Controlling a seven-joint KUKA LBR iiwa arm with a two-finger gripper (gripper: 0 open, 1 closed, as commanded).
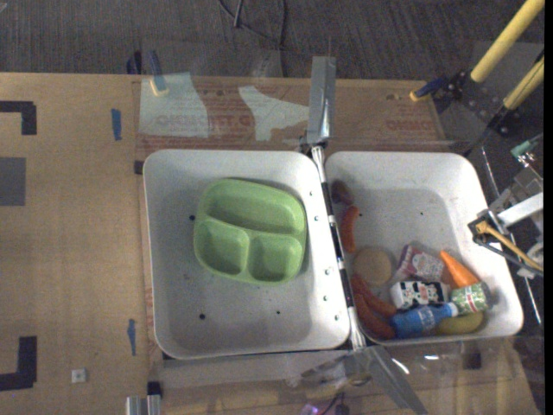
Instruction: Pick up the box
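Note:
A small pink box lies tilted in the right bin, in its near half. Just in front of it a white carton with dark print rests on its side. My gripper is at the view's right edge, over the right bin's right rim and about level with the pink box. It stands well to the right of both boxes, and nothing shows between it and them except an orange carrot.
The right bin also holds a round tan cookie, red sausages along its left wall, a blue bottle, a green can and a yellow fruit. A green divided plate sits in the left bin.

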